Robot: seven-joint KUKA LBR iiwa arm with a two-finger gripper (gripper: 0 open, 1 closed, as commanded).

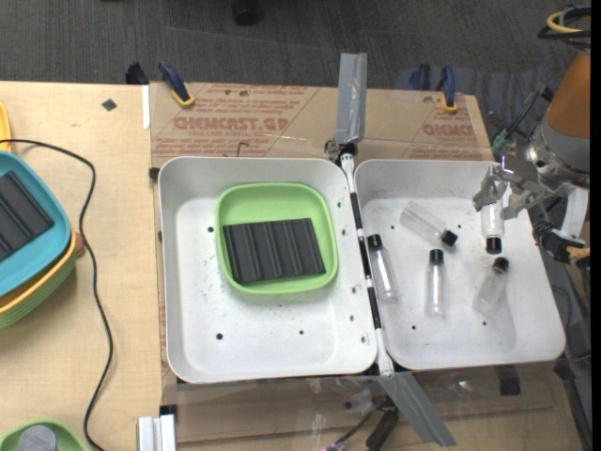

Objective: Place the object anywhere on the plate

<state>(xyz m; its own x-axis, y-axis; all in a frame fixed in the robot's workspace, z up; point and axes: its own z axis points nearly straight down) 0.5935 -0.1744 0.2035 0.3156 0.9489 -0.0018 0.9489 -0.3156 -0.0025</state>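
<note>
Green plate (275,207) in left bin (188,280), clear vials in right bin (526,341).
Held upright at the gripper (491,220): a clear vial (491,225) with black cap, pinched between closed fingers above the right bin's far right. "CHEMCAST GP" printed on brown cardboard (244,120) behind.

A black cable (89,280) snakes over the wooden bench (66,346), past stacked teal and yellow trays (33,238) at left.
</note>
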